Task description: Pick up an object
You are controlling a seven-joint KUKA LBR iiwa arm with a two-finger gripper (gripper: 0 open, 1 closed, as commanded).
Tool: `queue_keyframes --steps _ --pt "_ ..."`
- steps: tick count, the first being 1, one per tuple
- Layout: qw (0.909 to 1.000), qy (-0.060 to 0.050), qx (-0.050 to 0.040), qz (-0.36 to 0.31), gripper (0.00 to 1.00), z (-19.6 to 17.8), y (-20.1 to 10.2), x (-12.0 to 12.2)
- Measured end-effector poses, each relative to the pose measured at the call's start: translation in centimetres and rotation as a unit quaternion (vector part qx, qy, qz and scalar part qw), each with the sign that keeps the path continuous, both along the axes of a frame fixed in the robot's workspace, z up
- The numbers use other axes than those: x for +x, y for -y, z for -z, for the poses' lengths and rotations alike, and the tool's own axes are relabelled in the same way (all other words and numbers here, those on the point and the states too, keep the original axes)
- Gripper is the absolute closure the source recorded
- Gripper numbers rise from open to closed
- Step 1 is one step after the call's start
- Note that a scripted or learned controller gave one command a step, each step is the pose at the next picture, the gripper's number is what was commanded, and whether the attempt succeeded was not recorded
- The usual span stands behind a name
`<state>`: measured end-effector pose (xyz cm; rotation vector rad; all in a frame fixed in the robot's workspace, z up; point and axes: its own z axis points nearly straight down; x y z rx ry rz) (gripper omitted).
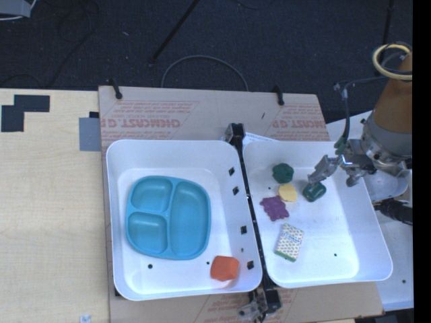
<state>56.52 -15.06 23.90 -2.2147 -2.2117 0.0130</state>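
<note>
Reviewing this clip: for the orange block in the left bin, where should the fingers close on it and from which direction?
Come straight down on the orange block and close across its two flatter opposite sides. It sits low and apart from the blue divided plate, with bare floor of the left bin around it, though the bin's near wall is close, so probably set the fingers left-right.

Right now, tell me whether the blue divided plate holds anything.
Empty: the blue divided plate lies flat in the left bin, its three compartments bare; the orange block sits outside it.
</note>
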Motion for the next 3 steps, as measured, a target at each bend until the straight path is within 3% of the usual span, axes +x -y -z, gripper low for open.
queue_keyframes --steps 1,3 --pt "1.0000 0.006 -0.0012 -0.001 0.00 -0.7 0.0 0.2" --pt "1.0000 0.003 0.0000 -0.001 0.00 10.1 -0.4 0.3"
